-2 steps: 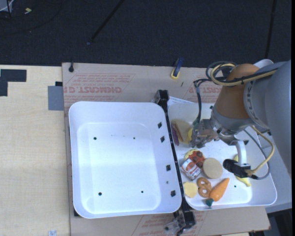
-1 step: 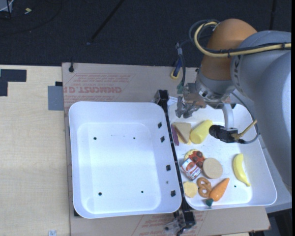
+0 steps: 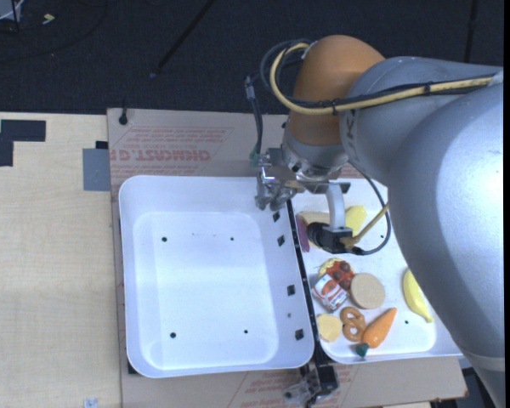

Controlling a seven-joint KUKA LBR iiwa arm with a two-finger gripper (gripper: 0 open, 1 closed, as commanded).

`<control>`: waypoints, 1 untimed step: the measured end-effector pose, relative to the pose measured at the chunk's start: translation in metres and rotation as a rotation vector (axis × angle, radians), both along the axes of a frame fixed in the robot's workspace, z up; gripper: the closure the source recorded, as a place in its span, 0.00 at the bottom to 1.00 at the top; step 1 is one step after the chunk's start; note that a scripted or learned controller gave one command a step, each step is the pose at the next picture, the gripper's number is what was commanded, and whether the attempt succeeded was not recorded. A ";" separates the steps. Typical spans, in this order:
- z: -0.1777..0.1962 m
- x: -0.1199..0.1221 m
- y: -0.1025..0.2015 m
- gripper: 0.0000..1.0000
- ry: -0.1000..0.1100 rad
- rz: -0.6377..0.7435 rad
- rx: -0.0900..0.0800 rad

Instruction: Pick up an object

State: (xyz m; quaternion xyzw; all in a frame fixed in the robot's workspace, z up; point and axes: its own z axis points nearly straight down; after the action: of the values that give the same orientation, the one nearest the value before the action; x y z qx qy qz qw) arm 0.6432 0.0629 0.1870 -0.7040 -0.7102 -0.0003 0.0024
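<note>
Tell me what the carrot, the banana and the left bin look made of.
Carrot: probably moulded plastic, toy-like. It is an even bright orange with a smooth surface.
Banana: likely plastic too, a flat uniform yellow with no blemishes.
Left bin: seems to be thin formed plastic, smooth white, with rounded corners and a faint sheen on its walls.

The arm [image 3: 446, 194] is bulky, smooth and grey, with a rounded orange band [image 3: 333, 70] above the wrist. A yellow cable [image 3: 278, 75] loops beside the band and runs along the grey shell. The end effector [image 3: 272, 194] is silvery metal.
</note>
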 end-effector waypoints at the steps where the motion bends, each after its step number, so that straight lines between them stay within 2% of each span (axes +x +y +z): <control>1: 0.230 -0.003 0.014 1.00 -0.018 -0.006 -0.001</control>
State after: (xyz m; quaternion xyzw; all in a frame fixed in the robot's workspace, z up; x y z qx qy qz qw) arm 0.6400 0.0767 0.4167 -0.7060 -0.7082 -0.0062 -0.0045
